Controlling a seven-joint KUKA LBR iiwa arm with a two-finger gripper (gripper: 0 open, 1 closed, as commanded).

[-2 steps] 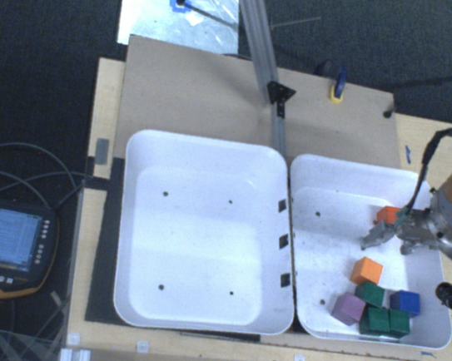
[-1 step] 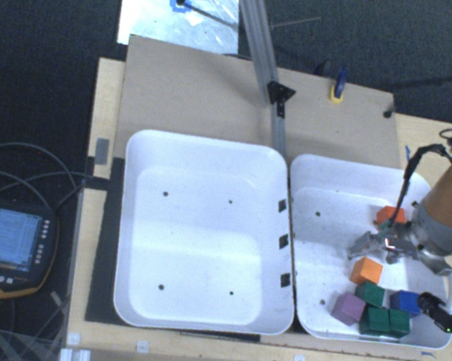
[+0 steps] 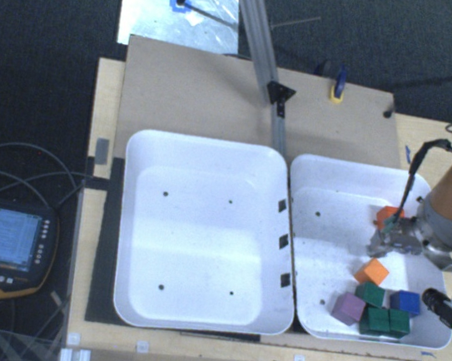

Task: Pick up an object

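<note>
— Where are you now?

— I've got my gripper (image 3: 387,240) down in the right bin (image 3: 335,183), near its right side, just beside an orange-red block (image 3: 388,214). The other blocks sit toward the near right corner: an orange block (image 3: 373,271), a purple block (image 3: 349,307), a blue block (image 3: 405,302) and some green blocks (image 3: 380,315), packed against one another.

— Have you caught anything?

— I cannot tell. My wrist covers the tips, so whether they stand apart or together is hidden, and I see no block between them.

— What could spoil the try?

— I judge the orange-red block lies at my edge rather than squarely under me; closing could nudge it away or pinch only a corner, and it would drop on the lift. The bin wall is near too, and may crowd me.
</note>
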